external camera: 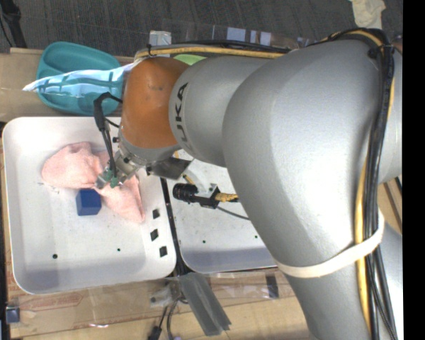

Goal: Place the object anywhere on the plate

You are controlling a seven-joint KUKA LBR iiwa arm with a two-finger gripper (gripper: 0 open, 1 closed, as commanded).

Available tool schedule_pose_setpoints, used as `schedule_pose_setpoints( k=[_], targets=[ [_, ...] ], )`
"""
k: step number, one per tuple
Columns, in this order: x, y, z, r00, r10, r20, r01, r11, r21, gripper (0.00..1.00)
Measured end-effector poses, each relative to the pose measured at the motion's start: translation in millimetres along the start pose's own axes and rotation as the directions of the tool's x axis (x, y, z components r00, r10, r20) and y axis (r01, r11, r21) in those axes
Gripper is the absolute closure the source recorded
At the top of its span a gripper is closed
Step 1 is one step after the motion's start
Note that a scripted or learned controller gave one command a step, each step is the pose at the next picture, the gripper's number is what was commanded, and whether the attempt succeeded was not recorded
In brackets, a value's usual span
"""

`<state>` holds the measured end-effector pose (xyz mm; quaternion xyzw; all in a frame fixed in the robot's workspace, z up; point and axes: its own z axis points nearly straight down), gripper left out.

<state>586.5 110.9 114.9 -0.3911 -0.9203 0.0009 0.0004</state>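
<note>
A small blue cube [88, 202] lies in the left white bin [28, 261], touching the lower edge of a crumpled pink cloth [71, 167]. My gripper [112, 181] hangs low over the right part of that cloth, just up and right of the cube. Its tip is small and partly hidden by the wrist. The grey arm with its orange band [152, 101] reaches in from the right and covers most of the right bin [219, 257].
A teal rounded object [71, 62] with a white and blue bag [78, 83] on it sits beyond the left bin's far edge. A black and yellow cable piece [198, 195] lies in the right bin near the divider. The left bin's near half shows bare white floor.
</note>
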Motion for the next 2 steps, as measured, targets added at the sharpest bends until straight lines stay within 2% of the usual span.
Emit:
schedule_pose_setpoints(
  k=[1, 2],
  targets=[
    [74.6, 37.3, -13.6, 0.991, -0.137, 0.002, 0.137, 0.991, -0.004, 1.00],
    [18.5, 7.5, -6.9, 0.980, -0.198, 0.015, 0.198, 0.980, -0.021, 1.00]
  ],
)
